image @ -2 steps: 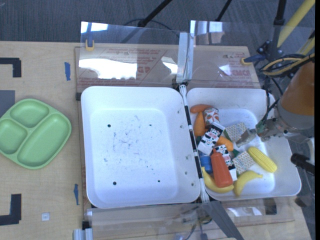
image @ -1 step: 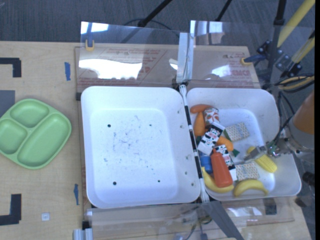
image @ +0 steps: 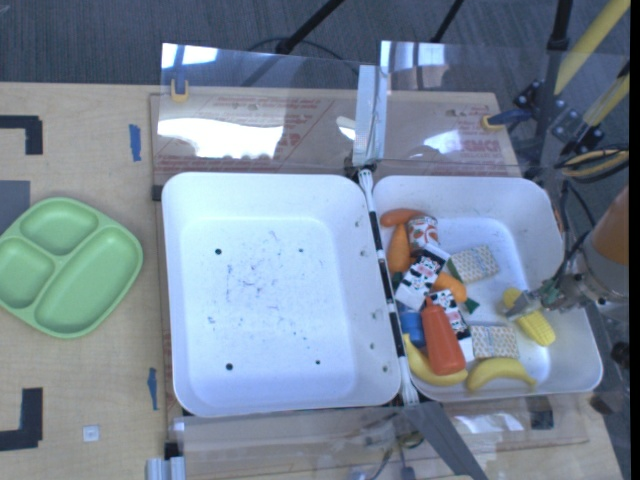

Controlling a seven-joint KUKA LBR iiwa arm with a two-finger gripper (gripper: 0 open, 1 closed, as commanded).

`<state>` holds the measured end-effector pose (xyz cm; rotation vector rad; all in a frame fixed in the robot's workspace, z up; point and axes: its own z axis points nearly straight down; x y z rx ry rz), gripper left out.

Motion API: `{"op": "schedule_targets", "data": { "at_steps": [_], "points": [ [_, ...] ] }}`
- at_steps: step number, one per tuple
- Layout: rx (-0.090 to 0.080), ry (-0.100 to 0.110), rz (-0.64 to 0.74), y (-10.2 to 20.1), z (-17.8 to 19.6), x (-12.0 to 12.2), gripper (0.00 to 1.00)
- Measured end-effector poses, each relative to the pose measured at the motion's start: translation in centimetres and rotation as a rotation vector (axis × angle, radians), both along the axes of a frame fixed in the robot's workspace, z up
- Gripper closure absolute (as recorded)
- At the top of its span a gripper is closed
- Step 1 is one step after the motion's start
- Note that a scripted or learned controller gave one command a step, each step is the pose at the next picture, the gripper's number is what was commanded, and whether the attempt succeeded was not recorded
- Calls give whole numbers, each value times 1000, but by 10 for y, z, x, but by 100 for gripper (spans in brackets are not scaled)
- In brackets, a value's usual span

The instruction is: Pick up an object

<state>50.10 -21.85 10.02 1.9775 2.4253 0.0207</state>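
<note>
Low inside the smooth white right bin (image: 560, 218): metallic gripper (image: 530, 306), just beside a knobbly yellow cob-shaped toy (image: 537, 327). Open or shut: cannot tell. Heaped nearby: curved yellow banana (image: 500, 373), glossy orange bottle (image: 444, 335), flat woven-looking square (image: 477, 262).

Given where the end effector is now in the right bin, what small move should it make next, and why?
Probably a short descent onto the yellow corn-shaped toy. The end effector sits low in the right bin, right at that toy near the bin's right wall, and I see nothing between its tips. The banana and orange bottle lie further off.
</note>
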Motion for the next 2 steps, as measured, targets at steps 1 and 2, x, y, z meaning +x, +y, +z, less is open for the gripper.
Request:
{"op": "schedule_targets", "data": {
  "at_steps": [1,2],
  "points": [
    [-3,16,-41,23,94,23,100],
    [-3,14,-211,73,112,77,100]
  ]
}}
